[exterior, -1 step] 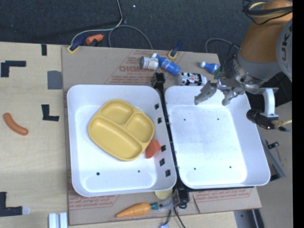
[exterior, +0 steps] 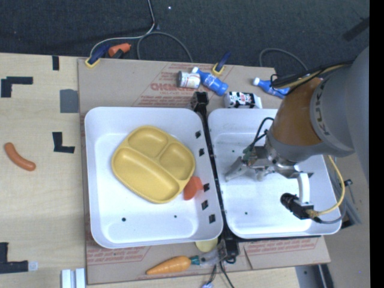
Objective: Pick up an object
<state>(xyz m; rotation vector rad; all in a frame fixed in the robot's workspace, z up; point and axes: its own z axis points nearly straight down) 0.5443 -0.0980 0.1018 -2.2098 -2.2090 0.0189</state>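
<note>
Far L on the bench (exterior: 42,221), at 9 o'clock, lies an orange-red sausage toy (exterior: 20,156), well apart from both bins. Next the L bin (exterior: 99,122), w/ a yellow divided plate (exterior: 153,162) lying tilted across its middle; at the plate's 4 o'clock edge an orange-red piece (exterior: 192,188) touches it, near the bin's R wall. Below that bin, at 6 o'clock, a toy carrot (exterior: 170,264) lies on the cardboard (exterior: 123,89), tip pointing L. Up at 12 o'clock, behind the bins: an orange-handled clamp (exterior: 119,49) by the cardboard's back L corner, a small white bottle (exterior: 189,78) on its side, a blue tube (exterior: 214,83) just beside it, then a black-and-white box (exterior: 242,99) at the back rim of the R bin (exterior: 252,224). A black divider strip (exterior: 207,155) runs btwn the two bins. My gripper (exterior: 231,173) is down in the R bin, at abt 3 o'clock of centre, pointing L toward the divider; fingers look spread apart w/ nothing btwn them, tips at or near the white floor, can't tell if touching. My grey arm (exterior: 345,113) w/ its orange band (exterior: 297,116) comes in from the R over that bin's back R corner. A black connector w/ yellow cable (exterior: 297,206) hangs off the wrist at 5 o'clock.
</note>
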